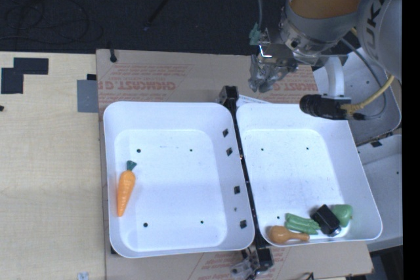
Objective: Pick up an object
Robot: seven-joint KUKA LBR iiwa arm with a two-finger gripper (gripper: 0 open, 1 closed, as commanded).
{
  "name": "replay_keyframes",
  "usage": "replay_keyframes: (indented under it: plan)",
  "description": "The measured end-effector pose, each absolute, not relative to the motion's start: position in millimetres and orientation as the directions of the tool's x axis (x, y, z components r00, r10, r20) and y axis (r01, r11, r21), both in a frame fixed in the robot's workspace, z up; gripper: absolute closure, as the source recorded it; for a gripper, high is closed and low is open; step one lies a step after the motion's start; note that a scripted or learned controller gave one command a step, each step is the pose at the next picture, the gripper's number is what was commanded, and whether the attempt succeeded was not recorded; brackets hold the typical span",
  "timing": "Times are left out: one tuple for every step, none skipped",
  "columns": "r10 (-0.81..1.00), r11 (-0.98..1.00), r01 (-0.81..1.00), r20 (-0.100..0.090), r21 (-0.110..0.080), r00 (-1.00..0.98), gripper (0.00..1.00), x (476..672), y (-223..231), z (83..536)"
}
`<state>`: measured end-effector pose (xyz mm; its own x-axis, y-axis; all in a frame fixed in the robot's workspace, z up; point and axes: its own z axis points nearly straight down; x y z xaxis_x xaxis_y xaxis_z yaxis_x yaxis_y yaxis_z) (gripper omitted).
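Observation:
My gripper (262, 83) hangs above the back edge of the right bin (351, 134), over the cardboard, well clear of every object. An orange toy carrot (125, 188) with a green top lies at the left side of the left bin (164, 111). In the front right corner of the right bin sit a green pod-like toy (301, 223), a black block (325, 220), a green rounded piece (342, 212) and an orange-tan pear-shaped toy (287, 235), bunched together.
A black hinge strip (236, 167) runs between the two bins. Cardboard (170, 79) with red print lies under them. A black cylindrical part (325, 106) juts out from the arm over the right bin's back rim.

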<state>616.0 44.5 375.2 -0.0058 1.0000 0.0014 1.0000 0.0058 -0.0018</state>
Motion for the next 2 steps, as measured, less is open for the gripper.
replay_keyframes:
  plan:
    - [1.000,0.008,1.000,0.002,0.000,-0.008,1.00,644.7,123,392]
    - [1.000,0.007,1.000,0.000,-0.007,-0.007,1.00,642.9,188,360]
